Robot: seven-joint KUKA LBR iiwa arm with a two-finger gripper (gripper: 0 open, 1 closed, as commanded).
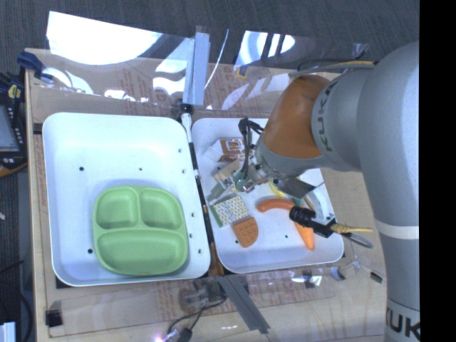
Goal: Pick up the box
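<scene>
Camera view: gripper (244, 182) sits low over the middle of the right bin (285, 266), amid clutter. I cannot tell whether it is spread or closed; the wrist hides that, and I see nothing held.

- Box (229, 209): flat, green-and-white checked print, lies tilted just beside the gripper on the side nearer the camera, close to the wall between the bins. Print too small to read.
- Touching the box's near corner: tan waffle-textured piece (246, 231).
- Right of the box: orange carrot-like piece (274, 205); a second orange piece (306, 239) lies farther right.
- Yellow piece (280, 189) pokes out just under the wrist.
- Far side of the gripper: small brown-printed packet (231, 147), text unreadable.
- Arm (370, 120) and its orange band (296, 120) cover the bin's far right corner. "KUKA" lettering is readable beside the band.
- Left bin (71, 141): green divided plate (140, 230), well apart.
</scene>
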